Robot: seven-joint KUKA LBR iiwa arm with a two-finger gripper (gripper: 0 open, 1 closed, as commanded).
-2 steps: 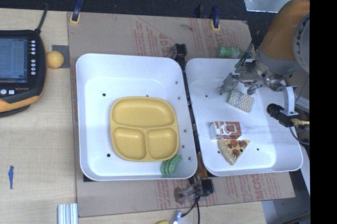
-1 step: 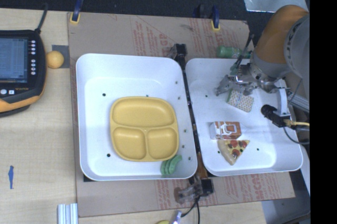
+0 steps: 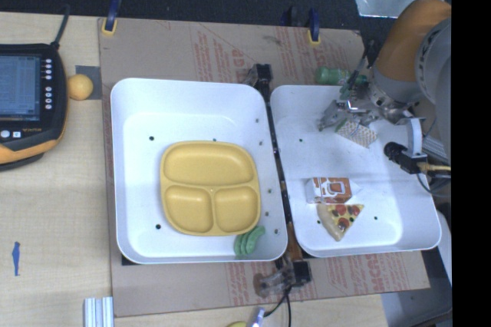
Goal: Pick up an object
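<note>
White speckled block (image 3: 358, 133) lies just under the tool (image 3: 347, 112).

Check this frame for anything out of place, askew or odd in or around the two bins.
Mostly tidy. The green toy leans against the left bin's near rim beside the yellow divided tray rather than lying flat. A small green object sits outside the right bin, behind its far edge. Nothing looks spilled or damaged.

Pizza slice (image 3: 339, 219) lies flat beside a small carton (image 3: 331, 188).
</note>
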